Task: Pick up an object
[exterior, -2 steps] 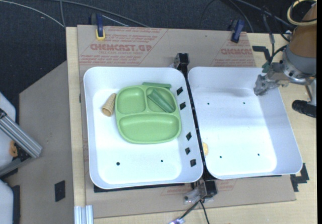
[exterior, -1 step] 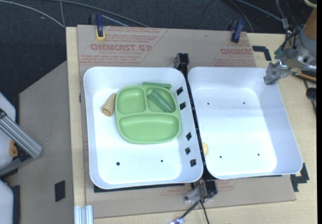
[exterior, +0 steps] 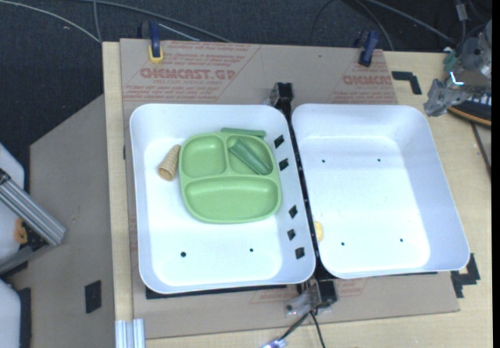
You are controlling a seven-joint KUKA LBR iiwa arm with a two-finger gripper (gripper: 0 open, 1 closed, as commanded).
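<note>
A green divided plate [exterior: 228, 180] lies in the left bin [exterior: 156, 237], with a green pod-shaped piece [exterior: 251, 156] in its upper right compartment. A tan cone [exterior: 168, 163] rests beside the plate's left edge. A small yellow object [exterior: 318, 233] peeks out at the left rim of the right bin [exterior: 383, 198]. The gripper [exterior: 457, 80] sits at the far right, above the right bin's upper right corner and outside both bins, far from the objects.
Black clips run along the seam between the bins [exterior: 287, 182]. Blue clamps [exterior: 155, 41] hold the cardboard base at the back. A metal rail [exterior: 27, 209] lies at the left. Cables cross the dark floor behind.
</note>
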